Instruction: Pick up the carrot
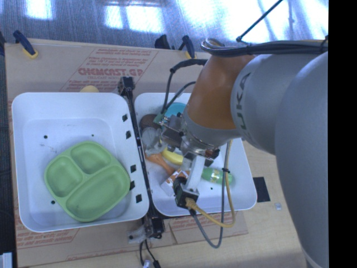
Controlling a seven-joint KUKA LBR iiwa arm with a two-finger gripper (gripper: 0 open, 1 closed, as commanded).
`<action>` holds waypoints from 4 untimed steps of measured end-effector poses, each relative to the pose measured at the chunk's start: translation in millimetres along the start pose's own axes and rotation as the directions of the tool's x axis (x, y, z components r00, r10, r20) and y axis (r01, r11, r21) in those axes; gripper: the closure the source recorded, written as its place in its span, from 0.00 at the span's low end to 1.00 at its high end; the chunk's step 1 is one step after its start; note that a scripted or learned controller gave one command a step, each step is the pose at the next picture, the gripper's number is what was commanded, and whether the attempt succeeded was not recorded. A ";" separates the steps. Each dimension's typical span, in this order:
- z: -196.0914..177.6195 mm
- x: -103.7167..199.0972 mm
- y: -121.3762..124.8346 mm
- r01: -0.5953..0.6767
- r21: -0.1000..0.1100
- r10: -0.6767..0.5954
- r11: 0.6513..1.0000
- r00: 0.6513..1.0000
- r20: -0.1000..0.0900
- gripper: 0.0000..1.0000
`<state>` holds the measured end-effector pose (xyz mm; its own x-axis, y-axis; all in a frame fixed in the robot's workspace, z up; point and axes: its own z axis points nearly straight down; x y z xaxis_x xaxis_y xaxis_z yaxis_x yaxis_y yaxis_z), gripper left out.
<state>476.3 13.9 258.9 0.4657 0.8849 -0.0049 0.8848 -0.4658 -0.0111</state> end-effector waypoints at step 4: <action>147.5 180.0 -96.1 0.351 0.002 -0.351 0.937 0.937 0.006 1.00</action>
<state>473.4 218.0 111.6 0.1260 0.9920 -0.0065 0.9919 -0.1260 -0.0137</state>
